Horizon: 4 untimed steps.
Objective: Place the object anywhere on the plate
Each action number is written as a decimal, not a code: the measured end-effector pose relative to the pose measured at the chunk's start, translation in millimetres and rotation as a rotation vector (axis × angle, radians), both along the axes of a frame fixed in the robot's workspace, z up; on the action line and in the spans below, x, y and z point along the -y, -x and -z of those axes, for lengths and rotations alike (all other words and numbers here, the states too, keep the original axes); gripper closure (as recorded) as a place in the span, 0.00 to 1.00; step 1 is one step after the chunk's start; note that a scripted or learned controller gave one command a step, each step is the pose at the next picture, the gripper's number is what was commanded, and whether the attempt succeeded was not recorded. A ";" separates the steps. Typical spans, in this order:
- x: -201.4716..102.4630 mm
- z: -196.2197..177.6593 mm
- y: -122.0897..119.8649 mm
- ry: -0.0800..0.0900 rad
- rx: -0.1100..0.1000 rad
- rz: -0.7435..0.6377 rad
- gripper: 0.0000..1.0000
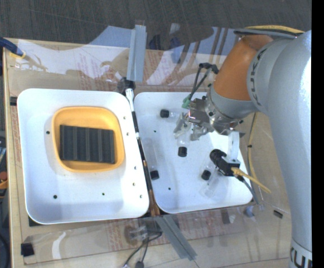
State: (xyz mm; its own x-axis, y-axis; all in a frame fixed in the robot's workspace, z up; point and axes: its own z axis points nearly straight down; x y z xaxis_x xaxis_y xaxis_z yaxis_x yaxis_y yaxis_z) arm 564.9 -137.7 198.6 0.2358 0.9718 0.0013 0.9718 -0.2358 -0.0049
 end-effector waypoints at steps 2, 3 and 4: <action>-66.6 -12.6 -70.4 0.001 0.004 -0.434 1.00; -102.6 -43.1 -91.6 0.000 0.004 -0.612 1.00; -105.0 -2.7 -81.5 -0.001 0.002 -0.943 1.00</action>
State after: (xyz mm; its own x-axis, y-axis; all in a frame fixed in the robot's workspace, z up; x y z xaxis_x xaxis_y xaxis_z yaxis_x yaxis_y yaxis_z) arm 646.4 -32.7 201.4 -0.6480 0.7616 0.0019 0.7616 0.6480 -0.0025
